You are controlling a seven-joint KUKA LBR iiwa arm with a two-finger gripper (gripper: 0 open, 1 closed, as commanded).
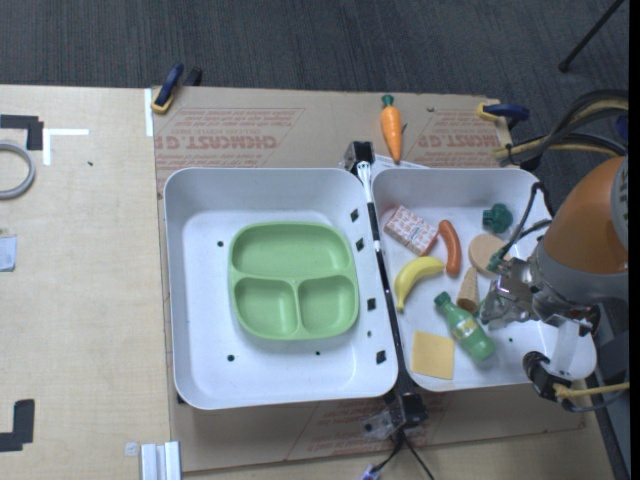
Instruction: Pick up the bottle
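Cheese, a flat yellow slice (433, 355), is seen low in the right bin (440, 182), at the near end of the scene, with the bottle (466, 327) lying just above and to the right of it. That bottle is green, is laid on its side on the bin floor at a slant, and has its cap turned toward the banana (414, 278) and its base toward the arm.

Several risks can be judged from this layout. A round body lying flat may be rolled or pushed aside if it is met by one finger before the other. A wooden block (468, 289) is set just beside the neck, so it could be nudged or caught together with the bottle. The cheese slice touches or nearly touches the lower side and might be dragged along. A grasp taken at the narrow neck could also be lost as the lift is begun.

The gripper (499, 302) is found just right of the bottle, close above its base end, on the arm that reaches in from the right. Whether it is spread or closed cannot be told, since the metal parts are blurred and are partly covered by the wrist. Nothing is shown held by it, and the bottle is judged to be resting on the bin floor.
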